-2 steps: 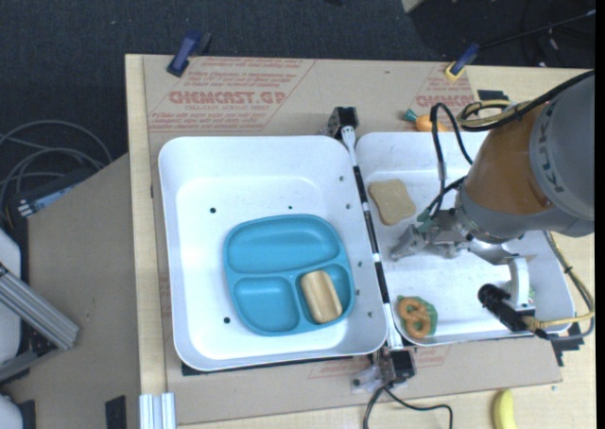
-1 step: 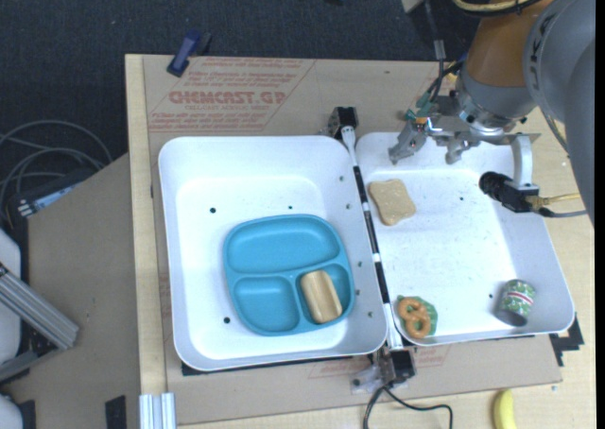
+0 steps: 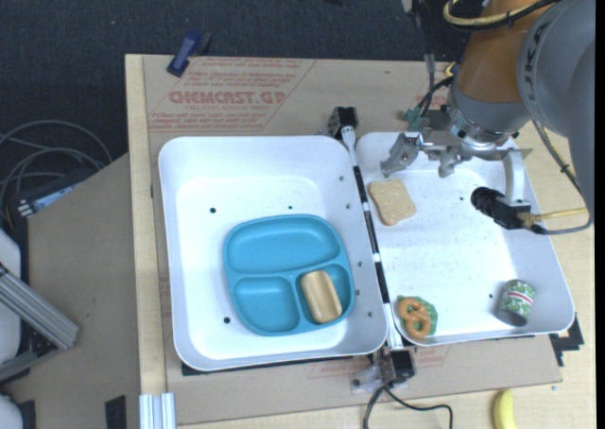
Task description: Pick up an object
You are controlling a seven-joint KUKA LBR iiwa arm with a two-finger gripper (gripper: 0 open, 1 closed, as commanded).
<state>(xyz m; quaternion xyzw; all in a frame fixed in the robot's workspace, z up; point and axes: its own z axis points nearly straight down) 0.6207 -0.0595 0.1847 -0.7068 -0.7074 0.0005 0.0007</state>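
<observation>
White bins: two shallow ones sit side by side on the table (image 3: pixel 236 96); the left bin (image 3: pixel 189 229) and the right bin (image 3: pixel 544 266) touch along a dark seam.
Blue tray: a divided plate (image 3: pixel 274 248) lies in the left bin, with a tan bread roll (image 3: pixel 320 295) in its lower right compartment.
Bread slice: a pale piece of toast (image 3: pixel 391 202) lies flat in the right bin, near its upper left corner, just beside the seam.
Pretzel: a small brown pretzel on a green patch (image 3: pixel 416 316) rests at the right bin's lower left corner.
Can: a small green and white can (image 3: pixel 516 299) lies near the lower right corner.
Arm: the grey and orange arm (image 3: pixel 510 49) hangs over the back of the right bin.
Jaws: the gripper (image 3: pixel 423 157) is spread wide with nothing between the two fingers, above and just right of the toast, apart from it.
</observation>
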